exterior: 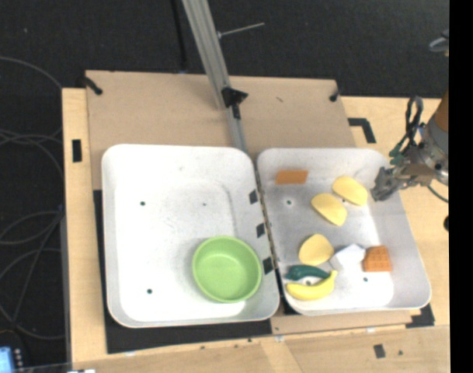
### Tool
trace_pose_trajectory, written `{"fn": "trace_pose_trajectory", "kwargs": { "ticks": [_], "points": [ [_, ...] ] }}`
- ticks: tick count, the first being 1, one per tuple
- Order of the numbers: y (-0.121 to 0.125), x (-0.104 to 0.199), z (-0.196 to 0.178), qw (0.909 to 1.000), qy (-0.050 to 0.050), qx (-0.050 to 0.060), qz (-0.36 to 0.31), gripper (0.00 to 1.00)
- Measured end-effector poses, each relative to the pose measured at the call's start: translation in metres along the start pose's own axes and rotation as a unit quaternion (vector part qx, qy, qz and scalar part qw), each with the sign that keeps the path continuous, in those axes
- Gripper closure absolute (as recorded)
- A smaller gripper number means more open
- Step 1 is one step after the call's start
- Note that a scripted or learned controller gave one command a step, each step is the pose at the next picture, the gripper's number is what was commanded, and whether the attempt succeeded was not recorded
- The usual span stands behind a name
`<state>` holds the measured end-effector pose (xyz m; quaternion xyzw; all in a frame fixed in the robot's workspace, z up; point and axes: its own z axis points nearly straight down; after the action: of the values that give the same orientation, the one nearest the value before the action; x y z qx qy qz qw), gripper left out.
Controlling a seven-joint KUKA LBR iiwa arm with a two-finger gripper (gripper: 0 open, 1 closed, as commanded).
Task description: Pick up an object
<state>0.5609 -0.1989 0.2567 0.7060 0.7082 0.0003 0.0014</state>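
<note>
Two bins (127, 208) | end effector (385, 183) over right rim (nothing held)

Yellow pieces (330, 208), orange blocks (377, 259), banana (311, 287), right bin (399, 286)

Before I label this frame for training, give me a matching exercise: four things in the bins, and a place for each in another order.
Things:
1. green bowl
2. banana
3. orange block
4. gripper

Places:
A. right bin, far left corner
B. right bin's far right edge
C. left bin, near right corner
D. right bin, near left corner

Pairs: 1-C, 2-D, 3-A, 4-B
</note>
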Motion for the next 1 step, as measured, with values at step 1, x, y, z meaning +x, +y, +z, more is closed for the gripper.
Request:
{"fn": "trace_pose_trajectory", "kwargs": {
  "ticks": [1],
  "points": [
    [0.0021,0.0542,-0.0078,1.0,0.001,0.0,-0.002,1.0]
  ]
}}
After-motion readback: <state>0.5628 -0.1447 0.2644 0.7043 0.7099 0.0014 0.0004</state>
